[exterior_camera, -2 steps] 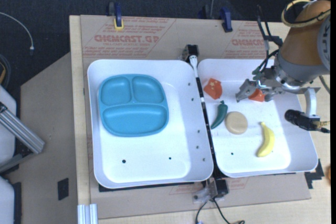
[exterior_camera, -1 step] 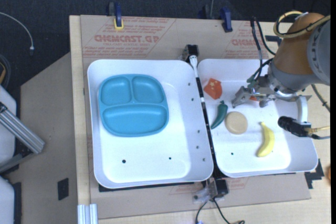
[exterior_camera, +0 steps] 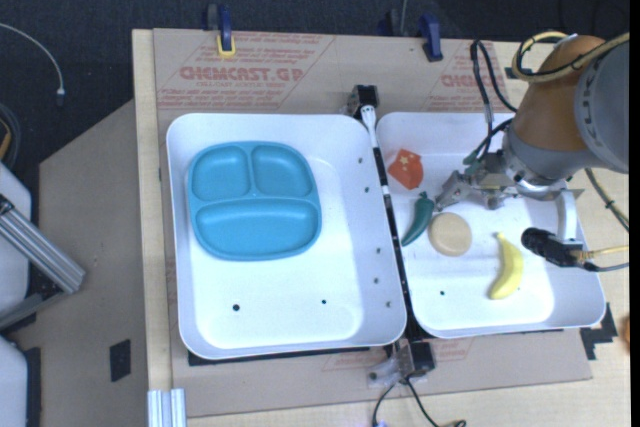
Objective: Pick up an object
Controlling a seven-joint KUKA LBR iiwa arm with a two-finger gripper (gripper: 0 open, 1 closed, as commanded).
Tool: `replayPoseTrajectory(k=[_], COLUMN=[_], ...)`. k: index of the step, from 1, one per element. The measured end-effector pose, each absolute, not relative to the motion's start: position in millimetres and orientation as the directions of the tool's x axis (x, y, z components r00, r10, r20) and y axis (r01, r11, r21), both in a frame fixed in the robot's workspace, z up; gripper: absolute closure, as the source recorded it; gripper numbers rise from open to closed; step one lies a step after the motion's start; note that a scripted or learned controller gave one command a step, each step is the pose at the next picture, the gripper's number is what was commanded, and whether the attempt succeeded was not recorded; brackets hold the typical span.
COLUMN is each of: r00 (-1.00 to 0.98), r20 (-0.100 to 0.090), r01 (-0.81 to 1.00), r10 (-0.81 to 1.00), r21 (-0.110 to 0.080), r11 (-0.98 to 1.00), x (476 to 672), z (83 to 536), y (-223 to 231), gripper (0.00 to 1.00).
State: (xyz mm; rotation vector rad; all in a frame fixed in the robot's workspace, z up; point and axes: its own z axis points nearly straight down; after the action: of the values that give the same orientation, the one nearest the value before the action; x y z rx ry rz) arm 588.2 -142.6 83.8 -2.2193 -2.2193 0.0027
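Over the right bin (exterior_camera: 470, 320), the gripper (exterior_camera: 458, 192) hangs low, its fingers spread narrowly with nothing between them. Just below its tips lies the round tan cookie-like disc (exterior_camera: 450, 234), the nearest object; a green chili pepper (exterior_camera: 418, 219) is just left, a banana (exterior_camera: 508, 267) lower right, running top to bottom.

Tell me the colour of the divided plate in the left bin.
Light blue divided plate, clearest in the camera view.
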Motion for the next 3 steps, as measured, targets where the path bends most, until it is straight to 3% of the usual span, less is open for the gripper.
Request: replayPoseTrajectory(k=[1,3], r00=[0.001,-0.001], r20=[0.000,-0.002], r01=[1.000,1.000], r10=[1.000,1.000], r21=[-0.001,0.004], r11=[-0.001,0.001], x=[588.7,599.7], z=[95,185], y=[-143,-147], gripper=[1.00,1.00])
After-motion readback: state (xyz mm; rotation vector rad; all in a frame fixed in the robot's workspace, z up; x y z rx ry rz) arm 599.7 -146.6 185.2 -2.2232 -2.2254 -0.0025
